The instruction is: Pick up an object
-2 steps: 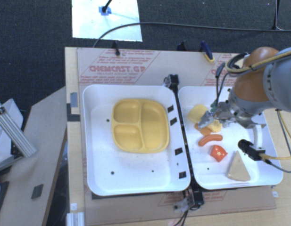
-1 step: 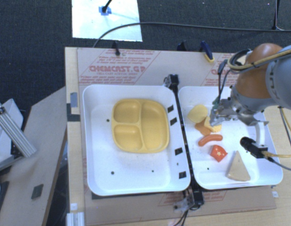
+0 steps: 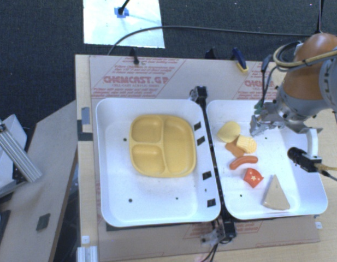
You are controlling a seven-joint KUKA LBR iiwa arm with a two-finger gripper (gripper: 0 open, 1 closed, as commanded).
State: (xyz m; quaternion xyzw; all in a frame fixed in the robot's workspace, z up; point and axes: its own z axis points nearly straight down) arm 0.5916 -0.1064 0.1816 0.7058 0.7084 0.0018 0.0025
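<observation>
Table (image 3: 59,146) of pale wood carries two shallow white bins side by side on a clear sheet printed with red lettering. The left bin (image 3: 113,201) holds a yellow divided plate (image 3: 161,145), lying flat near the middle, with one long compartment on its right side and smaller ones on its left. A black hinge strip (image 3: 207,152) runs between the two bins. The right bin (image 3: 305,201) holds the loose toy food. A pale yellow round piece (image 3: 229,130) lies near the bin's upper left, and a ridged yellow piece like corn (image 3: 246,143) sits just beside it, lower and to the right. A small orange piece (image 3: 234,149) touches the corn from below-left. Under these lies a red-orange sausage (image 3: 243,161), then a small red block (image 3: 253,177), and lower right of that a tan wedge (image 3: 276,194) lying flat near the front wall. The gripper (image 3: 258,127) hangs over the upper part of the right bin, just right of the pale round piece and above the corn; nothing shows between the jaws, and whether they are parted or closed cannot be told from this angle. The grey arm (image 3: 310,86) with its orange band reaches in from the right, with cables looping around it.
</observation>
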